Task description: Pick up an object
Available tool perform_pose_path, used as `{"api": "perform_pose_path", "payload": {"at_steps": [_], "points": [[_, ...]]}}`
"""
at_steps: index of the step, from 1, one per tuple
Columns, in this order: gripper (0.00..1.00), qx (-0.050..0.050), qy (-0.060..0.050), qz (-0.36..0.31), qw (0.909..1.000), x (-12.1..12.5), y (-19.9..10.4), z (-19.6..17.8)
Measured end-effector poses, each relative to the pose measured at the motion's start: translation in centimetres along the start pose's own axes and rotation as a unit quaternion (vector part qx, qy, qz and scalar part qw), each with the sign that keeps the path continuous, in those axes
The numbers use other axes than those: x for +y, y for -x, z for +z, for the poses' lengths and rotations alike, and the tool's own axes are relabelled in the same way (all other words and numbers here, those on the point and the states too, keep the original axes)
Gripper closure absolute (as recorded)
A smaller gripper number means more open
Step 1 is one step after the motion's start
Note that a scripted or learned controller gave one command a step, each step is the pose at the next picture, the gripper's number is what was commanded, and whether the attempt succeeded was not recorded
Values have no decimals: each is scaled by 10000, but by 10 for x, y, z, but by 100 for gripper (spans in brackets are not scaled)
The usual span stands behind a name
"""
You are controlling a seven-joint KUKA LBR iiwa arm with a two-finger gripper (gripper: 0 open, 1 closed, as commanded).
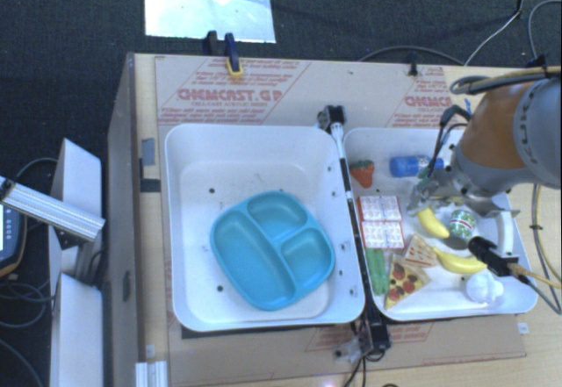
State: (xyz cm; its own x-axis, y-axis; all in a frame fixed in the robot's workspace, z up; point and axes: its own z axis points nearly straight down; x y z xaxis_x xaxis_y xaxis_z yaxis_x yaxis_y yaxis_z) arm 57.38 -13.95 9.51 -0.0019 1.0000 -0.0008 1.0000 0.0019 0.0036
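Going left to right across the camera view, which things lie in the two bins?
Blue divided plate → strawberry → checkered card → pizza slice → yellow banana → white ball.

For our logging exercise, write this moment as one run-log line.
arm: over right bin | gripper: beside banana | blue plate: left bin | pick: not confirmed

Bright, even overhead light falls on the scene. The white bins (263, 148) glare and look slightly washed out. Shadows are soft and short. The dark floor (70, 8) is grainy, and overall sharpness is modest.
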Motion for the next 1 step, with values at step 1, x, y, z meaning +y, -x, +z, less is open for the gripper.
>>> {"api": "perform_pose_path", "payload": {"at_steps": [1], "points": [[100,6,3,-10,10000,11,-63,-90]]}}
